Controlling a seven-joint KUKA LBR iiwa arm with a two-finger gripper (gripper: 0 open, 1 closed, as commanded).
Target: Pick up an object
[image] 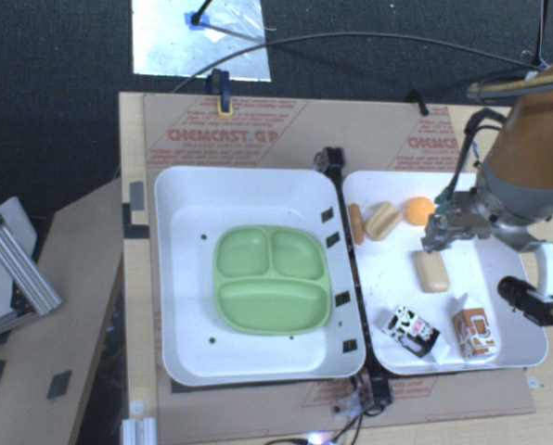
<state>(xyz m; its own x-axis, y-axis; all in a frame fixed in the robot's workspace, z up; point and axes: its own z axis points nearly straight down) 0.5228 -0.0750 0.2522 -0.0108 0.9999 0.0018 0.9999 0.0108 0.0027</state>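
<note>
End effector (441, 235) is seen over the right bin (518, 341), just above a tan block (431, 271); open or shut can't be told tbh. An orange (418, 210) and bun (381, 220) are seen nearby, w/ two cartons (411, 329) up front. A green tray (273, 279) is sat in the left bin (179, 248).

Red print reading "CHEMCAST GP" repeats across the brown protective sheet (258, 123) on the tabletop; the small cartons' markings are unreadable.
</note>
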